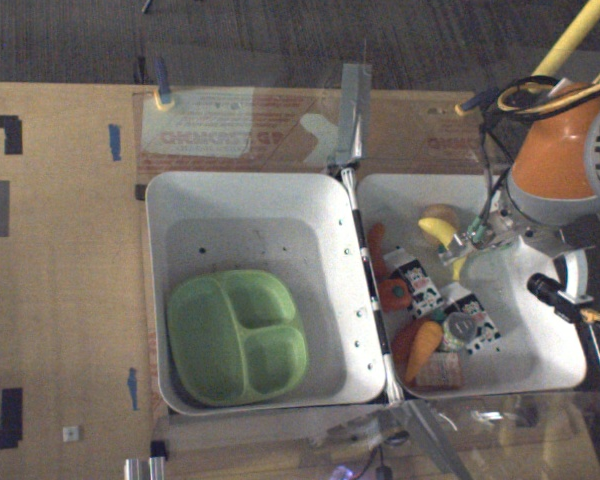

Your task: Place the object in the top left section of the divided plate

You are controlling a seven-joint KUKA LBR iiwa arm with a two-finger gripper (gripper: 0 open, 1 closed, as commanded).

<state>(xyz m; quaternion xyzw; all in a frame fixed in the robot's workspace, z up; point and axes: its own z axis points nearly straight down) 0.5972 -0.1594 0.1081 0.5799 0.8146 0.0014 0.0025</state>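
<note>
One tool [477, 236] hovers beside the banana [437, 231]; green divided plate [237, 336] sits apart.

Blue tape marks [114, 142] lie on the cardboard-covered bench [60, 268], to the left of the two white bins [352, 230]. Beyond the bins, a clear plastic sheet [220, 123] lies flat, with dark carpet [280, 18] further back.
</note>
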